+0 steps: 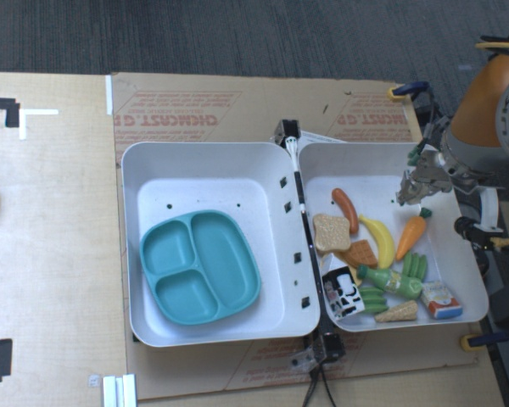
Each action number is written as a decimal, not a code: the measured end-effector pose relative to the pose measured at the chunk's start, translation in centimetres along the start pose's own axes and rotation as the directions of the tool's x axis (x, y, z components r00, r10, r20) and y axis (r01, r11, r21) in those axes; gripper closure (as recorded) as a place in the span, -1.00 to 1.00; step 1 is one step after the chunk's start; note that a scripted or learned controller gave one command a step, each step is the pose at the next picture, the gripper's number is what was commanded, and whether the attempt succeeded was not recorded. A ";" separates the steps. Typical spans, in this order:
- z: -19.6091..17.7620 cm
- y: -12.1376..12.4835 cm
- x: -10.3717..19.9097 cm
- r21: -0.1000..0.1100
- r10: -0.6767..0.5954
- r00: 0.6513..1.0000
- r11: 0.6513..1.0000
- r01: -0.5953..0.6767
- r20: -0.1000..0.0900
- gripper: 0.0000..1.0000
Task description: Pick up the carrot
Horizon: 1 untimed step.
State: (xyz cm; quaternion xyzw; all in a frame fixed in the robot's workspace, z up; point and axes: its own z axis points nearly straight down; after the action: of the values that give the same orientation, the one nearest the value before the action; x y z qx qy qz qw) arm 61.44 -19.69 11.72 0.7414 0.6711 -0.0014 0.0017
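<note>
The orange carrot lies flat in the right bin, its green top pointing up-right towards the far right wall. My gripper hangs just above and slightly behind the carrot's leafy end, apart from it. It looks open, with nothing between its fingers. The grey arm with its orange band comes in from the right edge.
Packed around the carrot are a banana, a sausage, a bread slice, a green bottle, green beans and a small carton. A teal divided plate lies in the left bin.
</note>
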 end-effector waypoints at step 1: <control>0.0 0.0 0.0 0.000 0.000 1.000 1.000 0.000 0.000 -1.00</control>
State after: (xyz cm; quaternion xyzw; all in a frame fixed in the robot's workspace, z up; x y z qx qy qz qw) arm 61.43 -19.68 11.71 0.7413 0.6712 -0.0016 0.0016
